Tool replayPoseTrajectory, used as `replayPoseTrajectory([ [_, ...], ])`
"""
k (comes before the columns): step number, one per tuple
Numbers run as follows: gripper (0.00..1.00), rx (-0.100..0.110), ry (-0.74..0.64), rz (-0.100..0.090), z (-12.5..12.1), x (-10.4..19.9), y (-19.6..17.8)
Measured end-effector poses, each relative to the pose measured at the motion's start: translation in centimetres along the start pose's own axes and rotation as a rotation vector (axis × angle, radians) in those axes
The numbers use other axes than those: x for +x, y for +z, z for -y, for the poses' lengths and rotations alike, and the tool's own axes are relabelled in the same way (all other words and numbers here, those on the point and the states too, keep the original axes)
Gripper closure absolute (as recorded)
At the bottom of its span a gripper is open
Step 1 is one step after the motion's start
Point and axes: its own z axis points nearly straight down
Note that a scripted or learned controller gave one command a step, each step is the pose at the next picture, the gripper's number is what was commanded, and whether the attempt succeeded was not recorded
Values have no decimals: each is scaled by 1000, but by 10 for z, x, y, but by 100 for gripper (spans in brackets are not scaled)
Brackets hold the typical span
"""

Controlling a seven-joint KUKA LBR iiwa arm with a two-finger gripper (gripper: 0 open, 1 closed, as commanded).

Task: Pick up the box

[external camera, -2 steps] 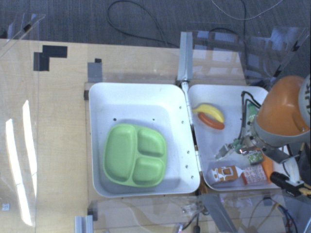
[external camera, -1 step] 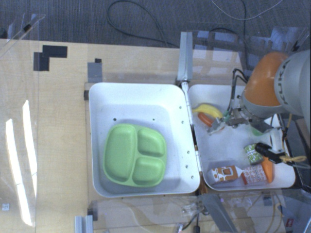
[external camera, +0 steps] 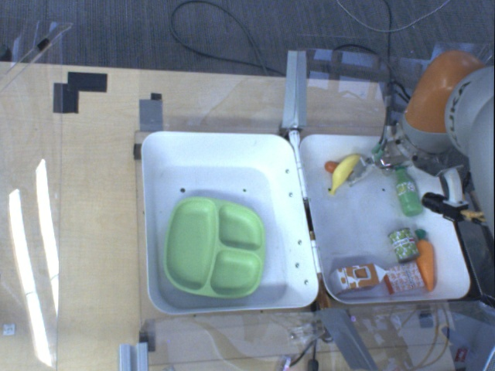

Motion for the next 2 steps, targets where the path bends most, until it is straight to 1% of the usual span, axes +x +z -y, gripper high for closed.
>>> replayPoseTrajectory([
  [1,0,-1,-58,-1,29,41,-2],
  [2,0,-5,-176,0,30,40,-2],
])
